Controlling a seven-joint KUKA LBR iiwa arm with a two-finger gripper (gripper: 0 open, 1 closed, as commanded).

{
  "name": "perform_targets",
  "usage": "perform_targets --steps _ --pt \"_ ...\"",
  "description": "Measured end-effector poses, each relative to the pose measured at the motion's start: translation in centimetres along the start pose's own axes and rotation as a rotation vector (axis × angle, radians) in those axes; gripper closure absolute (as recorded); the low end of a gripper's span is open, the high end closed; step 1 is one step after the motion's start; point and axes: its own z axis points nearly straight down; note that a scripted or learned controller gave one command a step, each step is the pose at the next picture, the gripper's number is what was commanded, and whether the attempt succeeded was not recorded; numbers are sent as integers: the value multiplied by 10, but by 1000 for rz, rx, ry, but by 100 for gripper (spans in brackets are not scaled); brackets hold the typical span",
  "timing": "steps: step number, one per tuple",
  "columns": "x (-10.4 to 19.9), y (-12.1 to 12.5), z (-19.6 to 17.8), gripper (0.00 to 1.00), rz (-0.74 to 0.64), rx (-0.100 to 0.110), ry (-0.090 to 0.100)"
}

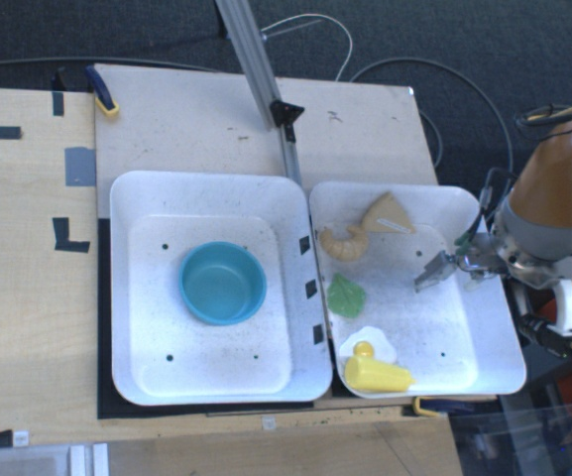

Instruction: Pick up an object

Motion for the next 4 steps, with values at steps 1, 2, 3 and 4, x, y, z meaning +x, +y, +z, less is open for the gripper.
perform_targets --steps 1,2,3,4 --pt "8 5 49 0 0 0 0" --pt "8 6 36 100 -1 -3 0" --pt "6 9 -26 100 0 -11 -3" --pt "7 10 -46 100 0 -8 -2"
